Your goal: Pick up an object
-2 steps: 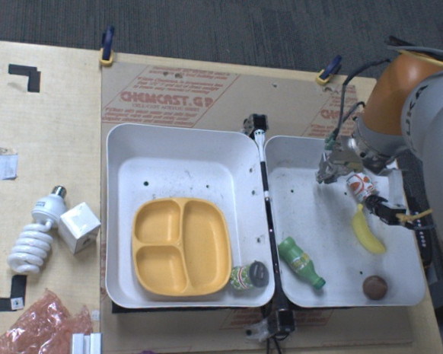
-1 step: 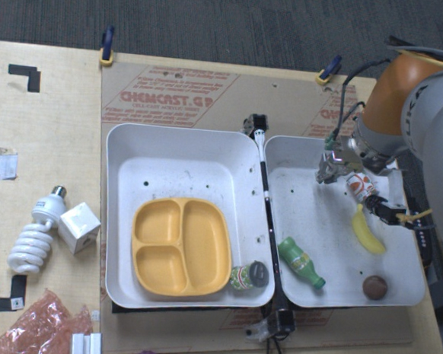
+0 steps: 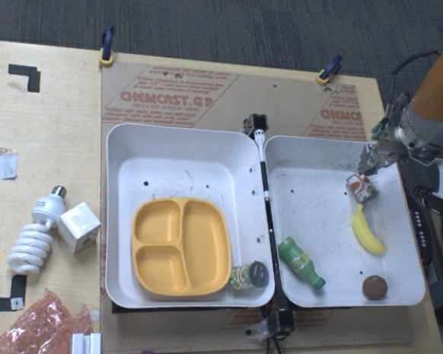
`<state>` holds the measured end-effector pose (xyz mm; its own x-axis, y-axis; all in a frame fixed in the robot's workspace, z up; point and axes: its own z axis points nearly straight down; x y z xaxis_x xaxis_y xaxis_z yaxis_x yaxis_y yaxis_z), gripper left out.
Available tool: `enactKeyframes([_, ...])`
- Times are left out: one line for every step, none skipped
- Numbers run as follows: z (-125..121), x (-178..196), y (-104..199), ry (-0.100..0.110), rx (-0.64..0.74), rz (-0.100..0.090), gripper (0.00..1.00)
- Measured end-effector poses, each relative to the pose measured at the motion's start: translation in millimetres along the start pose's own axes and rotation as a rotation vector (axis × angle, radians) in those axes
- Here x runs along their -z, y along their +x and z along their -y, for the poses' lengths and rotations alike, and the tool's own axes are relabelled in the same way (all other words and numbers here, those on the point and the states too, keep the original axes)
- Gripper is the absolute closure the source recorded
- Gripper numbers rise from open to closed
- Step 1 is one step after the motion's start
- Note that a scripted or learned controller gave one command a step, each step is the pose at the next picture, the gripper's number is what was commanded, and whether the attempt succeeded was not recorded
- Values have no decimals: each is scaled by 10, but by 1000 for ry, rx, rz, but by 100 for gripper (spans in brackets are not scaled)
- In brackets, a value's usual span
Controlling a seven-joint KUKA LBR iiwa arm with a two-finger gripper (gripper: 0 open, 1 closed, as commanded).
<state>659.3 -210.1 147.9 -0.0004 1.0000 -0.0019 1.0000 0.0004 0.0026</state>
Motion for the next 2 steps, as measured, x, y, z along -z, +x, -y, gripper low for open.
enactKeyframes([-34, -233, -1, -10, 3, 0, 0])
enactKeyframes([158, -369, 120, -6, 2, 0, 0])
